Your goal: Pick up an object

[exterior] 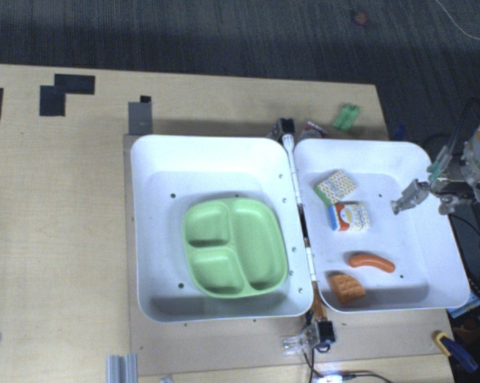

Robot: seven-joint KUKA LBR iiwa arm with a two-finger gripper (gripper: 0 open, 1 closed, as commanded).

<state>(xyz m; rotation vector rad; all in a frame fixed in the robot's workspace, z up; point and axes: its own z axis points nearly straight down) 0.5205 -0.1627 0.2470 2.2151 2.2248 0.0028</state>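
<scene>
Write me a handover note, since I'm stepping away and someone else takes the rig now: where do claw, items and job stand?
Claw: over the right side of the right bin, with nothing between its fingers; whether they are open or shut is not clear.
Items, all lying in the right bin: checkered packet, small carton, sausage, orange piece.
Left bin: holds a green divided plate.
Done: no item lifted yet.
Left: bring the claw down on one item, grasp and lift it.
</scene>
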